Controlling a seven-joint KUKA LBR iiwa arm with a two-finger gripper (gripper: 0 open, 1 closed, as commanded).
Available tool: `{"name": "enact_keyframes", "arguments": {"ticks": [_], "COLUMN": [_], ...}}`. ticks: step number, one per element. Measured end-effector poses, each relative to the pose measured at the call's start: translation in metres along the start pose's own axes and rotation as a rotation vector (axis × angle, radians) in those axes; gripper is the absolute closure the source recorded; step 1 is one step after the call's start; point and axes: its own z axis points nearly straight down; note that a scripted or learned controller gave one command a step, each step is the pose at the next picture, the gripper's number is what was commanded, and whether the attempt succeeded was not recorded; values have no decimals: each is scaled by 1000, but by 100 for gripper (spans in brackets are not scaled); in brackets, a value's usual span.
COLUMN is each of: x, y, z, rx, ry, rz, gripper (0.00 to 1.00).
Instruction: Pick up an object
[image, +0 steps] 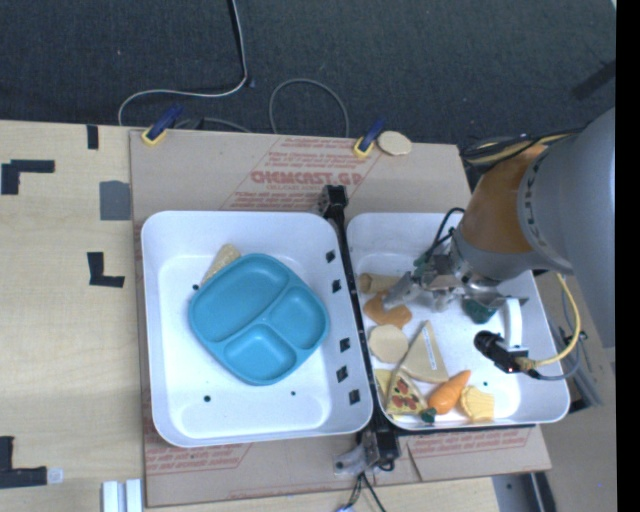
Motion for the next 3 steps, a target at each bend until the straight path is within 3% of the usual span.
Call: {"name": "enact_keyframes", "arguments": {"ticks": [1, 2, 3], "x": [-18, -80, -85], "y": [66, 68, 65], "z": [-48, -15, -12], "rx": [-1, -18, -19], "ry": [-2, -11, -9], "rz": [-2, -4, -4], "gripper": [0, 0, 0]}}
